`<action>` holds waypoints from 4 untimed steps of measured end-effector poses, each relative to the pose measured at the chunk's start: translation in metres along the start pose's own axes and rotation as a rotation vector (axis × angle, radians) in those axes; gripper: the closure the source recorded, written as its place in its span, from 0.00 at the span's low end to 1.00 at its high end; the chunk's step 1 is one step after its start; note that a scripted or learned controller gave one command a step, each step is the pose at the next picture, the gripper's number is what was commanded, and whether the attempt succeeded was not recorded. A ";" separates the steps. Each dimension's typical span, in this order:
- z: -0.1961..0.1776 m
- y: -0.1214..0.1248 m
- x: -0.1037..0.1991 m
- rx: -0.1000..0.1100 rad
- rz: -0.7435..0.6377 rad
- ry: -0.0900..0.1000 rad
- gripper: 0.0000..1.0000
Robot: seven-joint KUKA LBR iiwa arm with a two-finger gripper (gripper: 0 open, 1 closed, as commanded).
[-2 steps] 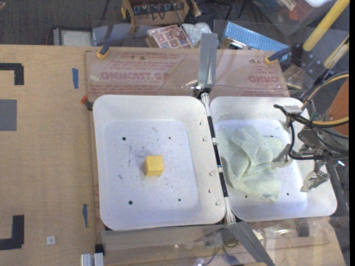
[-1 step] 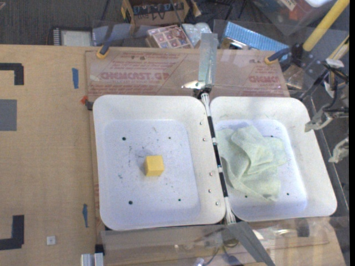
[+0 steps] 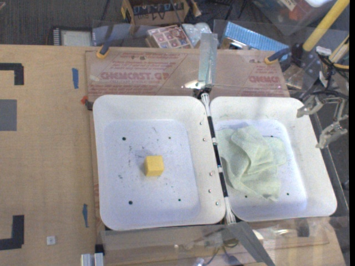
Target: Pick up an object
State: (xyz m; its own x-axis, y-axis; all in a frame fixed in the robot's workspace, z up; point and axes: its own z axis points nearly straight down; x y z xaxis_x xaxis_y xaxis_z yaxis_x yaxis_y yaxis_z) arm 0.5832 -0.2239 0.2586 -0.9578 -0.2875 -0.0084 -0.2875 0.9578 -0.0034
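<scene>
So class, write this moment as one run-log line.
left bin: yellow block | right bin: crumpled pale green cloth | pick: not yet done

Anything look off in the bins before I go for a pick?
Nothing damaged or spilled. The yellow block sits slightly askew in the left bin; the pale green cloth lies crumpled in the right bin. Dark specks mark the left bin's floor.

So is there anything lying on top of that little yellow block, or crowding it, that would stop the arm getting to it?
Nothing visible does. The yellow block sits alone on the floor of the left bin, uncovered and away from the walls. The pale green cloth lies apart in the right bin.
</scene>
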 end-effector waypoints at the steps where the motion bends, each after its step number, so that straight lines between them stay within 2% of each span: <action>1: 0.132 0.028 0.093 -0.002 -0.006 0.004 0.00; 2: 0.121 0.029 0.091 0.002 -0.007 -0.002 1.00; 3: 0.170 0.023 0.074 -0.002 -0.409 0.003 1.00; 4: 0.144 0.024 0.079 -0.001 -0.133 0.002 1.00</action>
State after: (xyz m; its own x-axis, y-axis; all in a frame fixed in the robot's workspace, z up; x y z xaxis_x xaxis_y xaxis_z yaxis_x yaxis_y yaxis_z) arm 0.5016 -0.2236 0.1136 -0.9113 -0.4118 -0.0061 -0.4118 0.9113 -0.0033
